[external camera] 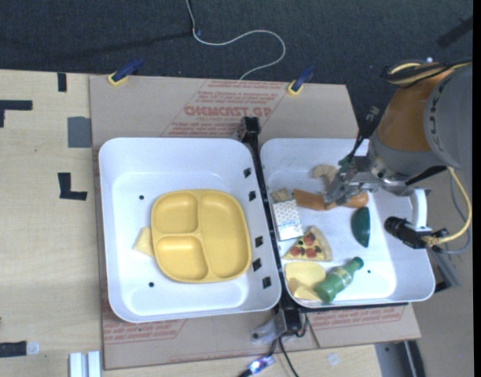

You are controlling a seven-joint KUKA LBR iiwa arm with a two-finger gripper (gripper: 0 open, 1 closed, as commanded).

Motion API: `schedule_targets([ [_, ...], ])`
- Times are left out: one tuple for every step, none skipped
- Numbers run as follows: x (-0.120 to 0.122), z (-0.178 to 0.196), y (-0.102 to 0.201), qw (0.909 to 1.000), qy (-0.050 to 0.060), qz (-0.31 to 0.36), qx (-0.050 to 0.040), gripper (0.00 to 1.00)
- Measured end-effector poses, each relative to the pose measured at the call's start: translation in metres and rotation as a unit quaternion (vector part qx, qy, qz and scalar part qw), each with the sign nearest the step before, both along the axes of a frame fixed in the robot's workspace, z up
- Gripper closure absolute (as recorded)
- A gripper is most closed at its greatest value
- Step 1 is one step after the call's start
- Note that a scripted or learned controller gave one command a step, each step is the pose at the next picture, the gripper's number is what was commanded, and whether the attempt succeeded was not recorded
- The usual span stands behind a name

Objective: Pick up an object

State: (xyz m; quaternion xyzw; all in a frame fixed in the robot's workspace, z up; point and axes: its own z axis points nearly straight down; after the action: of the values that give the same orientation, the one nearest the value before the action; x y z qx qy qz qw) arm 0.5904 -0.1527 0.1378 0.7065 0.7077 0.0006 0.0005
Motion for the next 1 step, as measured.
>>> schedule_targets([
  [0.0098,0.0545,-0.0008,1.0000,0.000,0.000,-0.0001,1.00],
])
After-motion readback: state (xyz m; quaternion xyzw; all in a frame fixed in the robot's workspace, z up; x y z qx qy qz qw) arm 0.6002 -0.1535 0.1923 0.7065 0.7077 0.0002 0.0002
